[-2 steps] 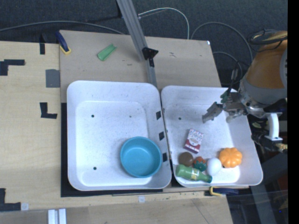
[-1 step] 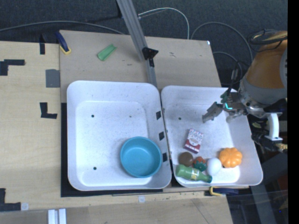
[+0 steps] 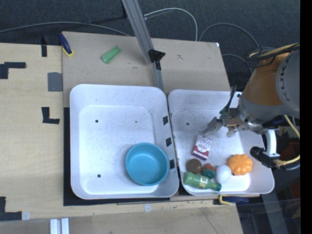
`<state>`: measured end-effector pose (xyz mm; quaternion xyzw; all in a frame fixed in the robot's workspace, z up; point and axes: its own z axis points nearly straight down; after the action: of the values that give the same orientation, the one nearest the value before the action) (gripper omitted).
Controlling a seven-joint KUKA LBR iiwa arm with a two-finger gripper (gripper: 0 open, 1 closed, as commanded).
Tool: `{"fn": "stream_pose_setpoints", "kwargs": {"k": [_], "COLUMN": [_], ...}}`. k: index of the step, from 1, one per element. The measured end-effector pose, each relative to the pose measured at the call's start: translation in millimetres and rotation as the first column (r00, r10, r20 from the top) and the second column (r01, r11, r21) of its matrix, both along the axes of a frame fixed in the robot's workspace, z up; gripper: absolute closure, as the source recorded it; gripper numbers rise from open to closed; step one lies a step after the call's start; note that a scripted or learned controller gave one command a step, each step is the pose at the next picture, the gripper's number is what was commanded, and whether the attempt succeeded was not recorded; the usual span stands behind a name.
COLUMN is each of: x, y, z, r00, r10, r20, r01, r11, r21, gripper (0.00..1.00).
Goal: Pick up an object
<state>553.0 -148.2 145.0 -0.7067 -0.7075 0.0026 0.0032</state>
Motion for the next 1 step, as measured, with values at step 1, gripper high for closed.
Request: {"fn": "stream_pose_setpoints", "kwargs": {"k": [1], "x": [2.5], "y": [0.2], "z": [-46.4], "r00": [1.000], "r10": [-0.001], "r20": [0.011], "r01": [0.001], "r11": [1.000], "r21": [0.002], "gripper": [0.00]}}
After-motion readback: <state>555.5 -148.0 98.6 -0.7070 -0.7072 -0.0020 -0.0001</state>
